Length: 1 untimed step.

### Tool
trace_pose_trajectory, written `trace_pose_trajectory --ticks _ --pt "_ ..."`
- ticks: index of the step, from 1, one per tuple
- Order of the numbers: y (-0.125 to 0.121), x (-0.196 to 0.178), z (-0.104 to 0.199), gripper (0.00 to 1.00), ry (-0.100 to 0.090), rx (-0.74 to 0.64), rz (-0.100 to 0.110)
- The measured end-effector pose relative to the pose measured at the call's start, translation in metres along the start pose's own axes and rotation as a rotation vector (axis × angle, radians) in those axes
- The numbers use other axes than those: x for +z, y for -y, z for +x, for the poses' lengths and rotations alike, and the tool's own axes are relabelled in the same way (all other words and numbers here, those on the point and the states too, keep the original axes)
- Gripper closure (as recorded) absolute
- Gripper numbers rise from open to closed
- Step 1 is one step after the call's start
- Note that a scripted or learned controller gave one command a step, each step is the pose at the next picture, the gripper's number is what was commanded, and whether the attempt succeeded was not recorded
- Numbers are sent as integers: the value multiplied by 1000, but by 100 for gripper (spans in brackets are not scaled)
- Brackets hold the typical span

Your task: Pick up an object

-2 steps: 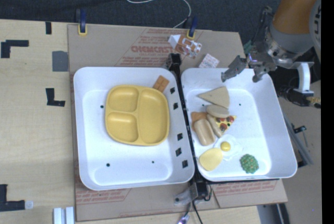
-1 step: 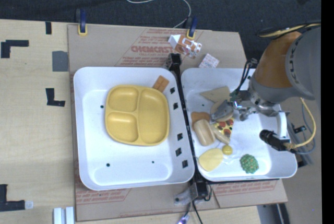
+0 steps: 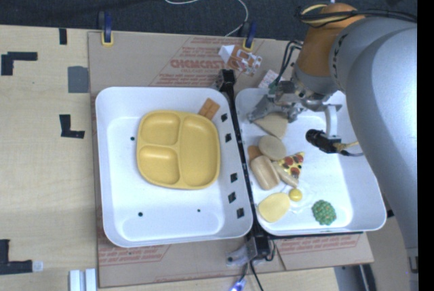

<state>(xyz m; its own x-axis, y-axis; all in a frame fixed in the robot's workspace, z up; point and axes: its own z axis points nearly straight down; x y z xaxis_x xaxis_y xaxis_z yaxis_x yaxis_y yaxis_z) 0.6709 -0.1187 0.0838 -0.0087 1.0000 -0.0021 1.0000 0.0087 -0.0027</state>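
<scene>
The claw [image 3: 274, 110] hovers at the right bin's [image 3: 369, 205] 11 o'clock corner; its grip state I cannot tell. The nearest food, a beige slice [image 3: 274, 125], lies just toward 6 o'clock.

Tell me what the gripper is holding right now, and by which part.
It cannot be told. The gripper is down in the right bin at a pale food piece, but the view does not show anything between its fingers.

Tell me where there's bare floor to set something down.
Left bin: bare strip below the yellow plate and along its left wall. Right bin: bare patch between broccoli and the arm. Crowded along the divider, around the food pieces.
</scene>
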Motion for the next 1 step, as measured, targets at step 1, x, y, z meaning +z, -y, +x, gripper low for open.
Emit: trace_pose_trajectory --ticks 1 --pt "2 -13 -4 100 3 6 -2"
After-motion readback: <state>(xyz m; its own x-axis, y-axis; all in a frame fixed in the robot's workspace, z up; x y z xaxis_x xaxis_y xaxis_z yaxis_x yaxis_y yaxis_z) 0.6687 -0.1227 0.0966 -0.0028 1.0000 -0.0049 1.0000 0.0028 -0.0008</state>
